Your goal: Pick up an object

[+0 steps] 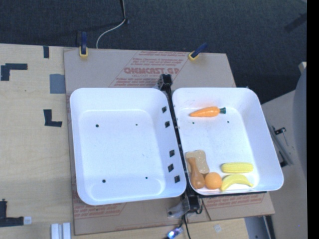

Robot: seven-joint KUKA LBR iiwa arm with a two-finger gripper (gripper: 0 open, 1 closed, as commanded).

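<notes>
Two shallow white plastic bins are sitting side by side on a brown cardboard sheet (149, 68).

The right bin (249, 103) is holding all the objects. An orange toy carrot with a green tip (207, 112) is lying near the far wall. A tan bread-shaped piece (196, 163) is resting at the near left corner, with a round orange ball (213, 180) just beside it. A yellow corn cob (237, 168) is lying above a yellow banana (235, 181), close together.

The left bin (79, 103) is standing beside it. Gripper state: cannot tell.
</notes>
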